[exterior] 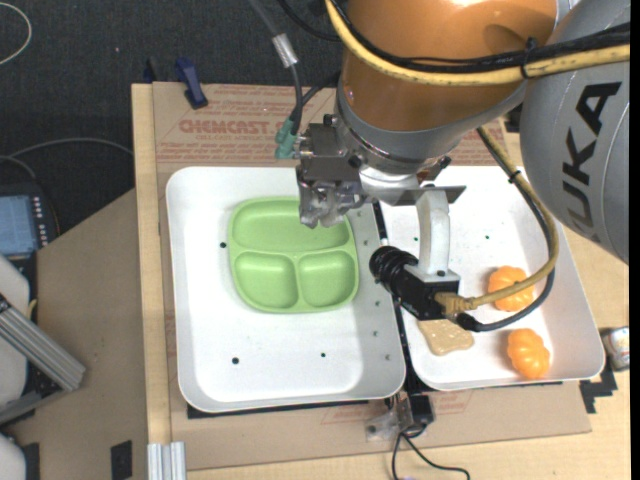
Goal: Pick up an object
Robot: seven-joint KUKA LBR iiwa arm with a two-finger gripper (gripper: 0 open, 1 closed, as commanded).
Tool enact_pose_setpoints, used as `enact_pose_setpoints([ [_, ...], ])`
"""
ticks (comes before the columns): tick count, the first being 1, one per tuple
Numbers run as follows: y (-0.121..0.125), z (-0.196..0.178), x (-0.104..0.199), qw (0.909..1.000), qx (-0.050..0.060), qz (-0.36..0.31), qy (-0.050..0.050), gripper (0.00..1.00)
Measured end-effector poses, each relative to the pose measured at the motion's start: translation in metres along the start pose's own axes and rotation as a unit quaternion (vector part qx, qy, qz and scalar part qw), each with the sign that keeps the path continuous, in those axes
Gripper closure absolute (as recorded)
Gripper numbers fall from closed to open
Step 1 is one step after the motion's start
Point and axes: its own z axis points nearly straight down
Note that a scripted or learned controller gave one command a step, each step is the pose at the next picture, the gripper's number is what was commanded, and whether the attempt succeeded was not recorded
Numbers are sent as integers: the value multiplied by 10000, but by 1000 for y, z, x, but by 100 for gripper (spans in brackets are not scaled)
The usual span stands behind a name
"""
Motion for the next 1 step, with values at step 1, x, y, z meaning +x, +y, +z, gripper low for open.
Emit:
enact_pose_setpoints([
  [1,0,18,-84,9999,41,92,-30,100],
])
